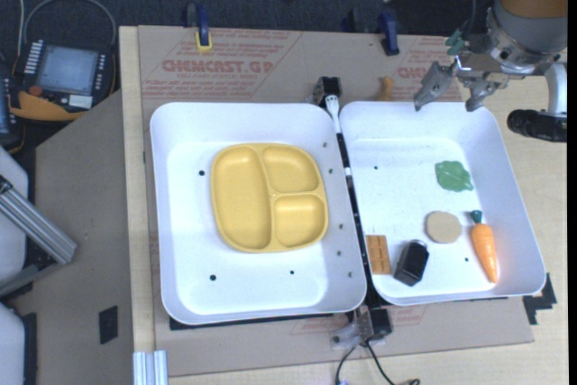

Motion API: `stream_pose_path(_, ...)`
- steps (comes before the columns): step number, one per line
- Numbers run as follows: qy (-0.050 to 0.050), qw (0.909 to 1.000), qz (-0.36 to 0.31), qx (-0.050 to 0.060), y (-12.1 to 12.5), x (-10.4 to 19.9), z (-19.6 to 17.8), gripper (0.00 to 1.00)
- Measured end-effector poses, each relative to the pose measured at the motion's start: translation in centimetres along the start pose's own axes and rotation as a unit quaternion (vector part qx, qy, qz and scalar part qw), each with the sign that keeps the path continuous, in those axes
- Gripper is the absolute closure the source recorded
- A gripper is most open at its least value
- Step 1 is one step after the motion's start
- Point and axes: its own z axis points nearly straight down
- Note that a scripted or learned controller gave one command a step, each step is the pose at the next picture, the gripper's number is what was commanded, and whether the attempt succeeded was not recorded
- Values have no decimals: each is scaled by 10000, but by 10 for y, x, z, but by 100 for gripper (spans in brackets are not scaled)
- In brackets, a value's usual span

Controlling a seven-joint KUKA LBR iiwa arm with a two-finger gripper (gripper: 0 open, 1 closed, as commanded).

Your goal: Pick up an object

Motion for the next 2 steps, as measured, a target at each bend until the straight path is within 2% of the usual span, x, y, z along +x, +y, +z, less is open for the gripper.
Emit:
stream_pose_path(1,-8,10000,-11,-69,2,0,-8,0)
stream_pose_path(2,-4,10000,-6,-38,2,-6,54,0)
